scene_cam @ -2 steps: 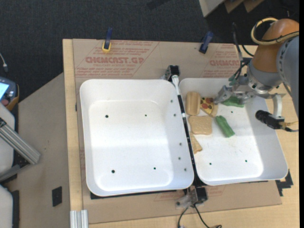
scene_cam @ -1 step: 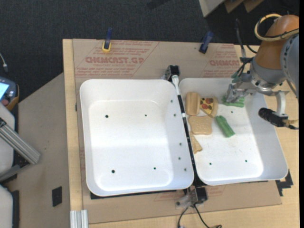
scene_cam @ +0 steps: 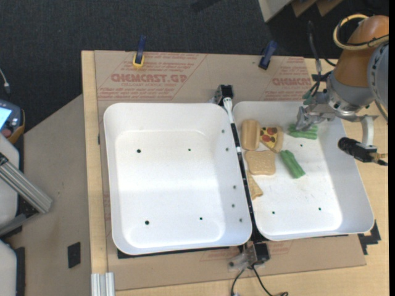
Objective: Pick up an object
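The right bin (scene_cam: 345,209) holds several toy foods. Along its left wall lie a tan bread roll (scene_cam: 249,134), a pizza slice (scene_cam: 270,137), a tan toast slice (scene_cam: 261,163) and a small tan piece (scene_cam: 255,190). A green cylinder (scene_cam: 292,164) lies slanted near the middle. At the bin's far side, my gripper (scene_cam: 305,122) is down low, right over a small flat green piece (scene_cam: 307,134) that sticks out beneath it. Whether the green piece is gripped cannot be made out.
The left bin (scene_cam: 117,184) sits beside the right one, their rims meeting at a black divider (scene_cam: 241,165). The grey and orange arm (scene_cam: 361,54) comes in over the right bin's far right corner. A black part (scene_cam: 357,148) hangs over the right rim.
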`<action>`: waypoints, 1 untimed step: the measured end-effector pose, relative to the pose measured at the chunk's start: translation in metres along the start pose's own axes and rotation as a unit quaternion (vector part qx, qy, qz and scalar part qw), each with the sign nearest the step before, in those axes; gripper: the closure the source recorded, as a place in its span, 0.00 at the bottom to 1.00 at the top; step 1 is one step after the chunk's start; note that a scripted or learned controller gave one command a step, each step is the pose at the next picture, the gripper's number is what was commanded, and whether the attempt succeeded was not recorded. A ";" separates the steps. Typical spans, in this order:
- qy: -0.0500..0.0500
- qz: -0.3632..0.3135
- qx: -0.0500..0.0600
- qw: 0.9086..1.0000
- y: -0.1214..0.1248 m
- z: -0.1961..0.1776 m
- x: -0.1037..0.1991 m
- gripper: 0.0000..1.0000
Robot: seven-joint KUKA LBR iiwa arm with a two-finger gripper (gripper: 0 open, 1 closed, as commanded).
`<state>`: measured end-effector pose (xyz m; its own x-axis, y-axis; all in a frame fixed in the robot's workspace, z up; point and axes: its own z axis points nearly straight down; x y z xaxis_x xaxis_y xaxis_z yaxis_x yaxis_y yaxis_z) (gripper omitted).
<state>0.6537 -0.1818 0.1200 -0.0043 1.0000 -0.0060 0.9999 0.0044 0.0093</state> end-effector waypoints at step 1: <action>0.004 0.003 0.009 1.000 -0.049 0.037 0.005 1.00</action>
<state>0.6053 -0.1774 0.0820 0.0016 1.0000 0.0024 1.0000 -0.0016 -0.0079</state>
